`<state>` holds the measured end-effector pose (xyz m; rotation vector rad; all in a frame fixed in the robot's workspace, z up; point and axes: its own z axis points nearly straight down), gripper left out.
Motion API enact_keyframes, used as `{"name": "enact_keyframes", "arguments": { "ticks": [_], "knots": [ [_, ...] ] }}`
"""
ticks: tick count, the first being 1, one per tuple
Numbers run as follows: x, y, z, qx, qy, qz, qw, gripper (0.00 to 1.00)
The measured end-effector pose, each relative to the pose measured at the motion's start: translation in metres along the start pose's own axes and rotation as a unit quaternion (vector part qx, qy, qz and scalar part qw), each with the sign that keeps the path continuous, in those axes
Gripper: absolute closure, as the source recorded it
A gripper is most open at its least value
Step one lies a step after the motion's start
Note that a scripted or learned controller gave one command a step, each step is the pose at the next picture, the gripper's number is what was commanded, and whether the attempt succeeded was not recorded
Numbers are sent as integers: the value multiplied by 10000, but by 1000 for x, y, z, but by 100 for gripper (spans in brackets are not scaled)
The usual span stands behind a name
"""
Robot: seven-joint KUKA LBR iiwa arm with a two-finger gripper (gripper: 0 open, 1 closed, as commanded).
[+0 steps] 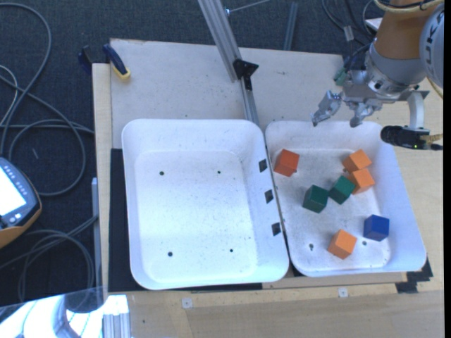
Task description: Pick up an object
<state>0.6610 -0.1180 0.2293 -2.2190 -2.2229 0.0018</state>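
Left bin sits w/ just small dark specks on its floor. A metal rail runs down from the top edge to the gap between the two bins.

Right bin has all the blocks. Going left to right: an orange block near the top left corner, a dark green block in the middle w/ a 2nd green block just beside it, prob touching at a corner but hard to tell. An orange block sits toward the front edge. Two more orange blocks are stacked up close together by the green one, and a blue block is off to the front right.

Gripper hovers over the back rim of the right bin, well apart from the blocks, fingers spread w/ nothing between them.
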Motion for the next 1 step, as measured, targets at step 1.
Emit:
{"name": "enact_keyframes", "arguments": {
  "ticks": [1],
  "knots": [
    [-83, 15, 77, 23, -11, 42, 10000, 0]
  ]
}}
